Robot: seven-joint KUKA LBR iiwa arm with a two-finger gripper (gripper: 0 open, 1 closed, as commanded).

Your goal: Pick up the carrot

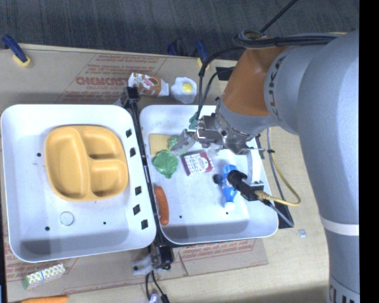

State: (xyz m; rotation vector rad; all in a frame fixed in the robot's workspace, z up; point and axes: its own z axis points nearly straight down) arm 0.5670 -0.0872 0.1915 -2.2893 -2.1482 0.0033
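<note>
Against the left wall of the right bin (pixel 259 227), near its front corner, lies the carrot (pixel 162 205), lengthwise along the wall. Just beyond it sit a green leafy piece (pixel 165 162), a maroon packet (pixel 196 163) and a blue item (pixel 228 185). The claw (pixel 197 131) hangs farther back and right, apart from the carrot; its spread I cannot tell.

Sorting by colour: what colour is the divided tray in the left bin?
Yellow divided tray, camera view.

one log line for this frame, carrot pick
gripper over right bin upper part, near green toy | carrot lying by bin's left wall, untouched | pick not yet done
</note>
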